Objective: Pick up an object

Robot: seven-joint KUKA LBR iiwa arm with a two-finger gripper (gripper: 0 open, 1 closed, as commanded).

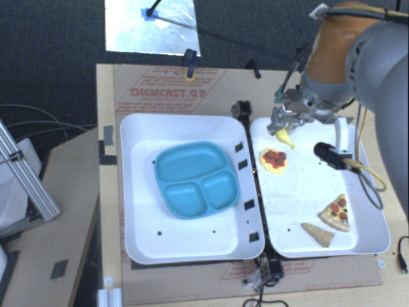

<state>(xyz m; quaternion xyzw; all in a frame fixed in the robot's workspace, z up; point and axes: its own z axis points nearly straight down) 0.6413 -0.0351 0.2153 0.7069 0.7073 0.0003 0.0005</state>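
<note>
Arm: the grey arm with an orange band (358,43) reaches in from the right of the camera view, over the far end of the right bin.
End effector: the end effector (281,125) hangs low over the far left corner of the right bin; I cannot tell whether it is open or closed.
Task object: a small yellow curved piece (287,141) sits directly below the tip of the end effector, touching it or nearly so. Whether it is gripped cannot be told.
Right bin: the shallow white right bin (300,194) also holds a small round flat toy with red topping (274,160), just beside the yellow piece on its near side.
Near right corner: a toy pizza slice with red dots (336,213) lies there, and a plain tan wedge (317,234) lies just beside it, nearer the front wall.
Left bin: the shallow white left bin (144,226) holds a light blue plastic plate with three compartments (195,179), lying flat near its middle.
Desk: both bins rest on a brown printed cardboard sheet (166,89) on the pale desk (70,190).
</note>
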